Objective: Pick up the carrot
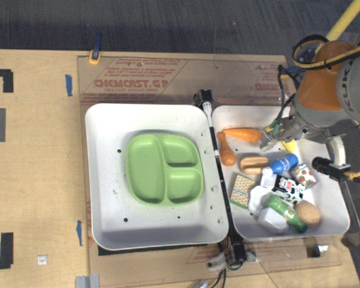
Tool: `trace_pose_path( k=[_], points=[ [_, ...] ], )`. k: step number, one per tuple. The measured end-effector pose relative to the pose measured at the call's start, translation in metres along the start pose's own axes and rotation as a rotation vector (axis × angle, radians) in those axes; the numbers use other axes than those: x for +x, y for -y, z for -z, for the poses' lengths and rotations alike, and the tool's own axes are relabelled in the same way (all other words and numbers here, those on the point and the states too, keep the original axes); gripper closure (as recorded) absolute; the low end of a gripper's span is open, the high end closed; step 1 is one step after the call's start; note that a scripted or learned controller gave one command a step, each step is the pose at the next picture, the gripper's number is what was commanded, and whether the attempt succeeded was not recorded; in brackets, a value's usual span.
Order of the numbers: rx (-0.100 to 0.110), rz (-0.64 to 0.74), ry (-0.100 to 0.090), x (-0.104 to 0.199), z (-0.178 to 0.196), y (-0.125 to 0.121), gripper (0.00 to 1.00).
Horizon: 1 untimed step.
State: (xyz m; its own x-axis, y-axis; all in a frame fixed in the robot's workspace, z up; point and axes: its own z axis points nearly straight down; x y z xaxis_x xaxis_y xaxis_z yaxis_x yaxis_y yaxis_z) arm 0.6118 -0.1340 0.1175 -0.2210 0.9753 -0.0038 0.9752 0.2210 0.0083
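Note:
The carrot (243, 135) is a tapered orange piece lying flat at the back left of the right bin (342, 218), thick end toward the right. My gripper (275, 132) hangs at the carrot's right end, reaching in from the grey and orange arm (321, 92) at the right. It sits low and close to the carrot's thick end. The view is too small to tell whether it touches the carrot.
The left bin (102, 161) holds a green divided plate (165, 168). Crowded below the carrot in the right bin are a small orange piece (227, 153), a hot dog bun (254, 162), a blue item (284, 164), a cow-patterned carton (288, 188), a green bottle (286, 209) and a brown ball (309, 213).

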Motion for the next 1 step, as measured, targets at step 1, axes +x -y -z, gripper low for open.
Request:
trace_pose_path(
  k=[1],
  points=[
    [0.001,0.0,-0.001,0.0002,-0.0009,0.0003,0.0]
  ],
)
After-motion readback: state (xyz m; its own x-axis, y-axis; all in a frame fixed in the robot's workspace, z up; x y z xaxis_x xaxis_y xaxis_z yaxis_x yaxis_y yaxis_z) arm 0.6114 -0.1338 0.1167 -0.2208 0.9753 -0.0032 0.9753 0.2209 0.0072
